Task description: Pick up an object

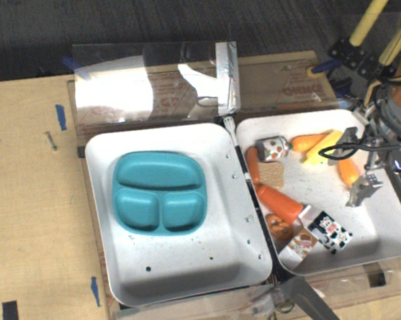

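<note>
The black-and-white carton (330, 231) lies at the near edge of the right bin (394, 230), beside an orange bottle (280, 204), both untouched. The gripper (362, 191) hangs just beside them, above the bin floor with nothing visibly between its fingers, their spread unclear. So picking is yet to be done; the left bin (226, 254) holds a teal tray (159, 190).

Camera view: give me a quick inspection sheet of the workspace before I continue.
Surface: two white bins side by side, left bin and right bin, on a cardboard-covered bench.
Job's things: right bin holds an orange bottle, a yellow banana, an orange piece, a small jar, a cow-print carton.
Clutter: teal divided tray in the left bin.
Grippers: pincer low over the right bin, holding nothing visible.
Cables: black loop by the wrist.
Surroundings: clear plastic sheet behind the bins.
</note>
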Robot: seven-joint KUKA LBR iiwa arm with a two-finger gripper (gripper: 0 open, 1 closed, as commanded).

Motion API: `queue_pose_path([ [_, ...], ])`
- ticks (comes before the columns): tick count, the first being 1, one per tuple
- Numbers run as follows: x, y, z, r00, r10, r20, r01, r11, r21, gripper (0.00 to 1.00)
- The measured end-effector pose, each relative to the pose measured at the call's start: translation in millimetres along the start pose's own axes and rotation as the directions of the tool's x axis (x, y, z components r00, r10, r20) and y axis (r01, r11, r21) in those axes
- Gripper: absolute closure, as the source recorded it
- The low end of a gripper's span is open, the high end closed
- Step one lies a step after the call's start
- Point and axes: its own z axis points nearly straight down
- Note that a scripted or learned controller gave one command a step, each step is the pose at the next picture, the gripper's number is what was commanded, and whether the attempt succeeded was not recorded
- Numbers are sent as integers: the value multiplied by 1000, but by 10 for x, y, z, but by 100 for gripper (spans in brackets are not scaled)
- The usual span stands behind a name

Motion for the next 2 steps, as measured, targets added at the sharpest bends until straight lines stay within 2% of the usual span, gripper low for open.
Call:
queue_pose_path([
  [1, -1117, -376, 1261, 998, 58, -11, -58, 998, -3, 0],
  [2, -1445, -79, 1600, 996, 85, -8, -85, 996, 0, 0],
])
